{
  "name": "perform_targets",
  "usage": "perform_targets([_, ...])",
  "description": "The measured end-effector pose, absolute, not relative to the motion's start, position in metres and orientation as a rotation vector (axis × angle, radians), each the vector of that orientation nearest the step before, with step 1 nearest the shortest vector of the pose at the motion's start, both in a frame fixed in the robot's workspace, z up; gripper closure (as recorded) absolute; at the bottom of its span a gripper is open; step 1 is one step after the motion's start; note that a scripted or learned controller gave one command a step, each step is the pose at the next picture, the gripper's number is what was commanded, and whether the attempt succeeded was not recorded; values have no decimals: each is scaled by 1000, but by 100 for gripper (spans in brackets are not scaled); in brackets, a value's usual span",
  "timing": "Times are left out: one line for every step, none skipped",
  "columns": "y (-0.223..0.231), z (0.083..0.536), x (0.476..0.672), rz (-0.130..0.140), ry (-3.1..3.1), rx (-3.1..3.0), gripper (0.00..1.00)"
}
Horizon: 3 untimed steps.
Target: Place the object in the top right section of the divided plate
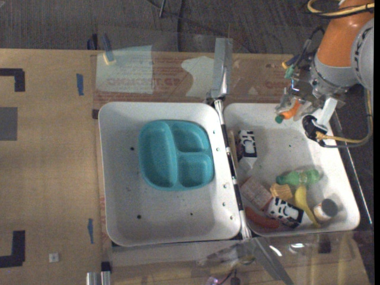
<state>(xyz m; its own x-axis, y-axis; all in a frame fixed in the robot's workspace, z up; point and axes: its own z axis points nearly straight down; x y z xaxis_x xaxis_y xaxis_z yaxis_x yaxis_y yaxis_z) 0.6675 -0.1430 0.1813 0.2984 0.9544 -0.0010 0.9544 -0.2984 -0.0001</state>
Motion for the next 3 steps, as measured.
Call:
perform_targets([-67, 185, 642, -1, 2036, 2394, 100])
perform_targets([-13, 184, 586, -1, 2103, 2336, 100])
perform_targets([57, 198, 544, -3, 2244, 2203, 100])
